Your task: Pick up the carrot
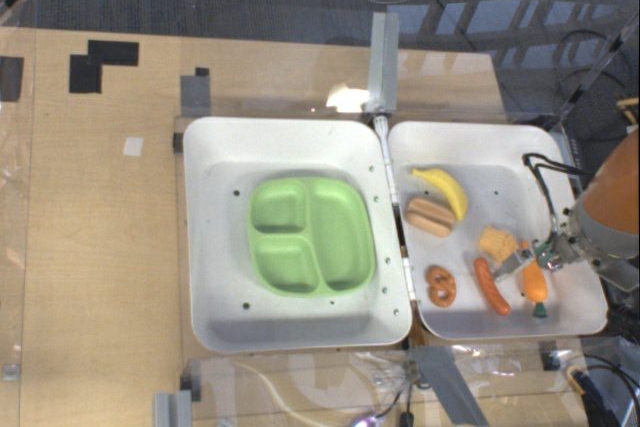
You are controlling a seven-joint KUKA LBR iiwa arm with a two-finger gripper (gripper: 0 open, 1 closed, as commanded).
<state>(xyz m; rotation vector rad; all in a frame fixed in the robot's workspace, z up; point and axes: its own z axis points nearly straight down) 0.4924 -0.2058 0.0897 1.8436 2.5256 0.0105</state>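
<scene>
1. Carrot (536,285) lies at lower right of the frame, in the right bin (500,140), near that bin's right wall. Orange body, small green tip pointing toward the bottom edge.
2. Gripper (540,255) sits at the carrot's upper end, arm entering from the right edge. The view is too small and cluttered there; I cannot tell how far the fingers are spread or whether anything is between them.
3. Neighbours: a red sausage (491,286) just left of the carrot, an orange-tan block (497,243) up and to the left, a pretzel (440,285) further left. Banana (444,188) and hot dog (429,216) are well apart, toward the bin's middle.
4. Left bin (215,235) holds a green divided plate (310,235); not involved.
5. Risks, as I judge them: contact at the carrot's end rather than mid-body could let it pivot or slip out on lift; the rounded taper favours squeezing out. The bin wall close by could block a finger. A drift leftward could catch the block or sausage instead.
</scene>
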